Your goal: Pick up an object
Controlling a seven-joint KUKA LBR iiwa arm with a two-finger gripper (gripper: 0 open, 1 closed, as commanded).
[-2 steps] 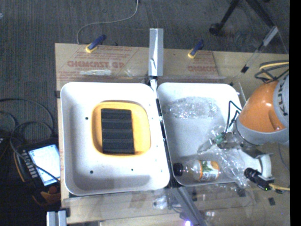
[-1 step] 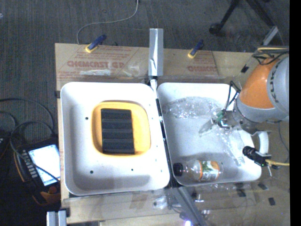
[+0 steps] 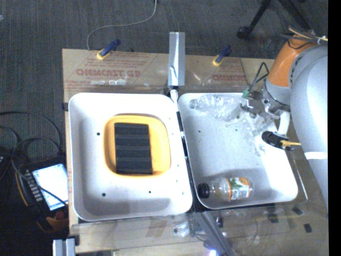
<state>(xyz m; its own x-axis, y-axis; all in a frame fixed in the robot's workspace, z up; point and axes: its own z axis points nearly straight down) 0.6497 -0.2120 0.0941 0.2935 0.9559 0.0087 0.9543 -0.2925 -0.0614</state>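
The bottle (image 3: 226, 189) lies on its side at the near edge of the right bin (image 3: 213, 148), long axis left-right, cap pointing left. Farther back, clear crumpled plastic (image 3: 218, 105) sits in the far corner. The gripper (image 3: 261, 106) hangs just right of it, well beyond the bottle; I cannot tell its opening.

Two white bins (image 3: 80, 159) stand side by side on the bench. Left of the divider: one yellow tray (image 3: 137, 145). Right of the divider: one bottle (image 3: 226, 189) and one crumpled clear bottle (image 3: 216, 105). Behind the bins: two blue clamps (image 3: 108, 48).
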